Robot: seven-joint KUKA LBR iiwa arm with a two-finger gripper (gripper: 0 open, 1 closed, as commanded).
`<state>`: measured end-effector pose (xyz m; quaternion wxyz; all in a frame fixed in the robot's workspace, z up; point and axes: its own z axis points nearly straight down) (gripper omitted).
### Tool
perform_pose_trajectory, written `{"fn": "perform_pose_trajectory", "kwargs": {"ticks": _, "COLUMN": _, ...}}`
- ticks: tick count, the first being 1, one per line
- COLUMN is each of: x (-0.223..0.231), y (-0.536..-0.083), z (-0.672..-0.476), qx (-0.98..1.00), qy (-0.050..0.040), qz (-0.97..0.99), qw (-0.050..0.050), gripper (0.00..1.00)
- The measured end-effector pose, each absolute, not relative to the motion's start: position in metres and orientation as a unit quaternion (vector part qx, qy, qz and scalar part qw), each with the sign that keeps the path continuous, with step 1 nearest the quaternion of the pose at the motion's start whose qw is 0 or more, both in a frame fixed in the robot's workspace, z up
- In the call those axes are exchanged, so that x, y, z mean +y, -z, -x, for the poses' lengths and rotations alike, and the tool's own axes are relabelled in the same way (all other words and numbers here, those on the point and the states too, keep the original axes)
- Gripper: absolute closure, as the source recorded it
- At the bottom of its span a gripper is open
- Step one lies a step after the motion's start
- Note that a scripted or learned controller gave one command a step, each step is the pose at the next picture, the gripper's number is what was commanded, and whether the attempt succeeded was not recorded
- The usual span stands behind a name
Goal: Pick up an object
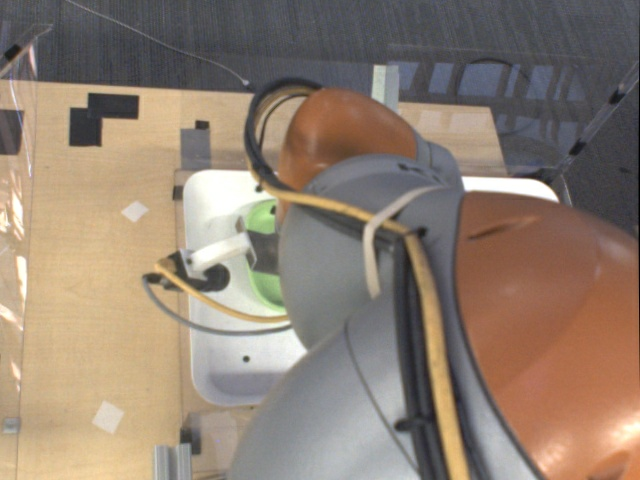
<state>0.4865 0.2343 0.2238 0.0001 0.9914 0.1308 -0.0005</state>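
Observation:
The big grey and orange arm [420,298] reaches in from the right and covers most of both bins. A bright green object [264,268] lies in the left white bin [215,368], partly hidden under the wrist. The gripper is down in the left bin right by that green object, and the wrist hides its tips. A yellow cable [215,303] and a white fitting [215,255] hang off the wrist over the bin's left part.
The bench is light wood [90,308] with black markers [100,116] at the back left and small white tags. A corner of the right bin [520,183] peeks out behind the arm. Dark floor lies beyond the bench's far edge.

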Motion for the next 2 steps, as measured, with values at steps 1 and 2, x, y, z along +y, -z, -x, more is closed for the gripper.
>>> {"fn": "perform_pose_trajectory", "kwargs": {"ticks": 1, "x": 0.234, "y": -0.203, "z": -0.487, "qx": 0.102, "qy": 0.0002, "qz": -0.995, "qw": 0.0, "gripper": 1.0}}
{"fn": "perform_pose_trajectory", "kwargs": {"ticks": 2, "x": 0.235, "y": -0.268, "z": -0.487, "qx": 0.24, "qy": -0.0011, "qz": -0.971, "qw": 0.0, "gripper": 1.0}}
